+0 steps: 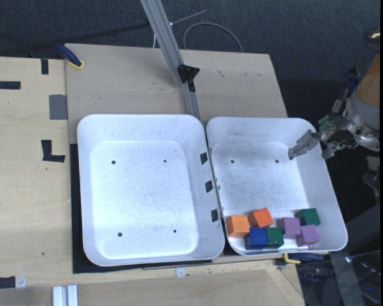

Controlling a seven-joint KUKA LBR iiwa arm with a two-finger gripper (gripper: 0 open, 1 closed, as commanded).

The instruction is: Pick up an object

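Several small blocks lie huddled along the near wall of the right bin (319, 171): two orange blocks (238, 225), a blue block (258, 236), two green blocks (308, 217) and two purple blocks (292, 225). My gripper (313, 150) hangs over the right bin's far right rim, well away from the blocks. It is open, with one grey finger (300, 146) reaching in over the bin floor and nothing between the fingers.
The left bin (89, 171) lies beside the right one; a dark divider with clips (208, 185) runs between them. A slanted metal pole (163, 27) crosses the bench behind the bins. A loose cable (210, 34) loops near it.
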